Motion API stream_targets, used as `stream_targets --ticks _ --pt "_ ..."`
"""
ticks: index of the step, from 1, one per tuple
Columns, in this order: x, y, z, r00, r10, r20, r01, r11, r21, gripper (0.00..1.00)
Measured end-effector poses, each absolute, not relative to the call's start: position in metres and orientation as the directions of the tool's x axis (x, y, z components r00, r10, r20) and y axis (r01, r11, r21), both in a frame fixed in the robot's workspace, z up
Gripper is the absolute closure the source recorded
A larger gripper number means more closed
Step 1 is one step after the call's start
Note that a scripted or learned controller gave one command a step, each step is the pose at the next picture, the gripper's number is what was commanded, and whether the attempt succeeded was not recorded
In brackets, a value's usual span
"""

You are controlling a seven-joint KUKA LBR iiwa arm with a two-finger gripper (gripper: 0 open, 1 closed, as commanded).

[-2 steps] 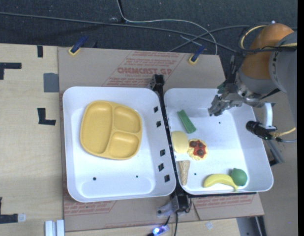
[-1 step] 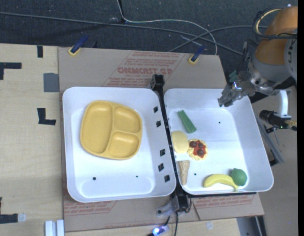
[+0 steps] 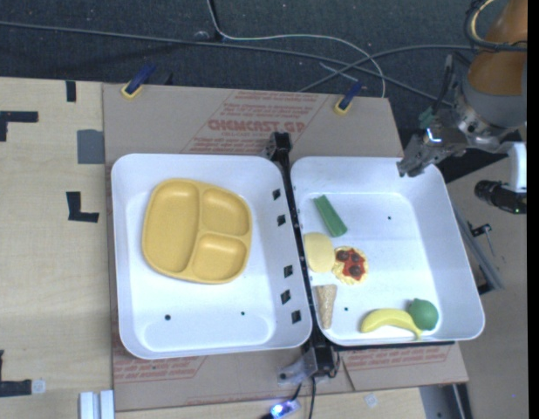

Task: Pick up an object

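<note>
The right bin (image 3: pixel 431 234) holds several toy foods: a green stick (image 3: pixel 330 216), a pale yellow round piece (image 3: pixel 318 252), a pizza-like slice with red topping (image 3: pixel 350 264), a tan cone (image 3: pixel 325 303), a yellow banana (image 3: pixel 388 322) and a green round fruit (image 3: pixel 423 313). My gripper (image 3: pixel 417 158) hangs over the right bin's far right corner, well away from the foods. Nothing shows between its fingers. It is dark and small in the view.
The left bin (image 3: pixel 134 321) holds a yellow divided plate (image 3: pixel 197 230). A black hinge strip (image 3: pixel 290 234) runs between the bins. Cables (image 3: pixel 278 37) cross the dark floor behind the bench. The arm's orange band (image 3: pixel 501 64) is at the upper right.
</note>
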State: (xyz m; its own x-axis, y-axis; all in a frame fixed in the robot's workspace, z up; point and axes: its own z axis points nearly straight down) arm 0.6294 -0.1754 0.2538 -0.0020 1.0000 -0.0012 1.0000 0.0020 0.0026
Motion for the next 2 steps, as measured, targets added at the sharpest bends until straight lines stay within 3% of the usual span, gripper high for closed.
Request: stream_targets --ticks 2 --pt "0.596 -0.065 0.243 -0.006 1.000 0.001 1.000 0.006 -0.003 1.00"
